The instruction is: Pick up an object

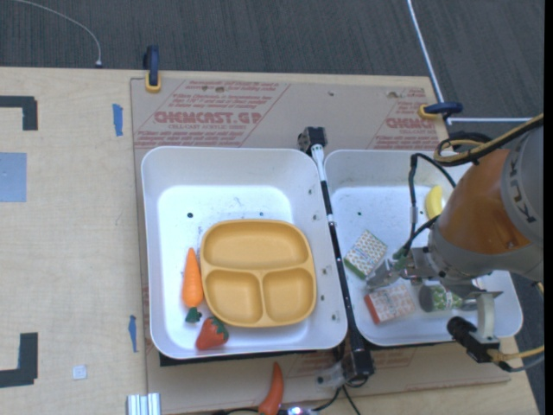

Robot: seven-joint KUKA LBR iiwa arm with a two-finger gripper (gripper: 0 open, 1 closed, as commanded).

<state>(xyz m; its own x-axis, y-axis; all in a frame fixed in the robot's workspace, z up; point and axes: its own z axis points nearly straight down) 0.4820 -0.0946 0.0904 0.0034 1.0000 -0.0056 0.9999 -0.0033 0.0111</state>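
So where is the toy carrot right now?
The toy carrot lies in the left bin, against the left edge of the yellow divided plate, just above the strawberry.

Bench top, overhead slant.
Light wooden bench (60,258) under brown cardboard sheet (225,111), clamped at its far corners; blue tape marks near left edge; dark grey carpet floor (259,15) beyond far edge.

Yellow divided plate (257,271), orange carrot (192,277), red strawberry (212,334), white bins (164,240), green-and-white patterned packet (365,252), red speckled packet (390,303), orange-banded grey arm (488,210).
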